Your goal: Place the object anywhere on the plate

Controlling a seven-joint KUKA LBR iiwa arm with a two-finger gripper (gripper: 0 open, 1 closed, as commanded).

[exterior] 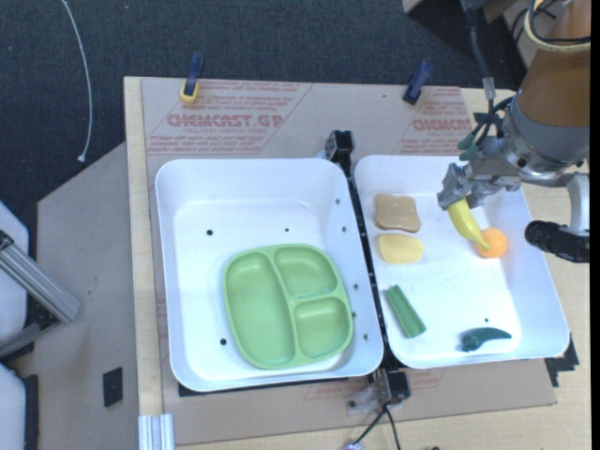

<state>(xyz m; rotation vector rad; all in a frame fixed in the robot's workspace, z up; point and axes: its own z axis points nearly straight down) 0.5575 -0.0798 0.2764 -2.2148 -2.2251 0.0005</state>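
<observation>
Camera view, looking down on the counter (pixel 141 251) at a slant. Two shallow white bins sit side by side on a cardboard sheet.

Left bin (pixel 187 195): one green plate (pixel 286 303) with three compartments lies toward the near edge, roughly central. Nothing rests on it.

Right bin (pixel 534 317): five items.
- A tan slice of bread (pixel 397 213) lies at the far left corner, close to the divide between the bins.
- A pale yellow block (pixel 400 247) lies just beside the bread, on its near side.
- A green stick (pixel 406 309) lies along the left wall, toward the near edge.
- A dark teal piece (pixel 484 338) lies near the near edge, toward the right.
- A yellow banana (pixel 463 221) lies toward the far right part of the bin, tilted, its lower end touching an orange ball (pixel 493 243).

The arm (pixel 553 82), grey with an orange band, reaches in from the right over the far right corner of the right bin. Its tool (pixel 466 193) stands over the upper end of the banana, at or just above it. The fingers' spread cannot be told from this angle, nor whether they grip the banana. The banana is in the right bin, well apart from the plate.

Two blue clamps (pixel 192 76) hold the sheet at the far edge of the counter.
</observation>
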